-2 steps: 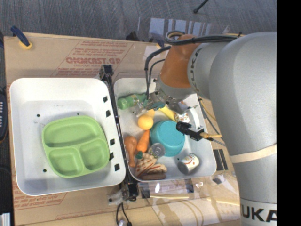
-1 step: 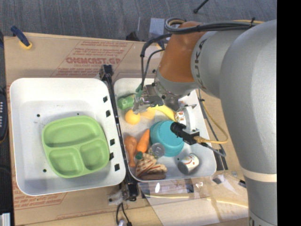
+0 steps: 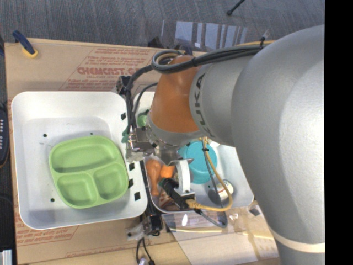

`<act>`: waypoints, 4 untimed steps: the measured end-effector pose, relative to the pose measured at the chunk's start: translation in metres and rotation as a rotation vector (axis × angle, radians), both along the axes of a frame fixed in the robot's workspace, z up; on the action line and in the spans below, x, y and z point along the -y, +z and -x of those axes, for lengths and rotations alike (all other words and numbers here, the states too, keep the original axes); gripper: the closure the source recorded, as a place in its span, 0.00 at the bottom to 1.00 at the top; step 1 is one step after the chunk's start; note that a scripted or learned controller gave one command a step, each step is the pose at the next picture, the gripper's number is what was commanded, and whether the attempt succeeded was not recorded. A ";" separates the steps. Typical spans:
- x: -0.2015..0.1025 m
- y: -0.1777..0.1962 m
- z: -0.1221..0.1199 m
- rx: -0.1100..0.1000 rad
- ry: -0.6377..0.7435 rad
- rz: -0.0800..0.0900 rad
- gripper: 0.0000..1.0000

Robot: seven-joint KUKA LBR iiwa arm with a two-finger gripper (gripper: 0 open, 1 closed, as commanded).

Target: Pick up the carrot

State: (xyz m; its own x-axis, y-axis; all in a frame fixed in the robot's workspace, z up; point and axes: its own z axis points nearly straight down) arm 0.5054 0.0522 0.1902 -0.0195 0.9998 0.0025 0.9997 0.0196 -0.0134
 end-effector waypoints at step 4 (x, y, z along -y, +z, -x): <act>-0.103 0.021 -0.084 -0.010 -0.439 0.016 1.00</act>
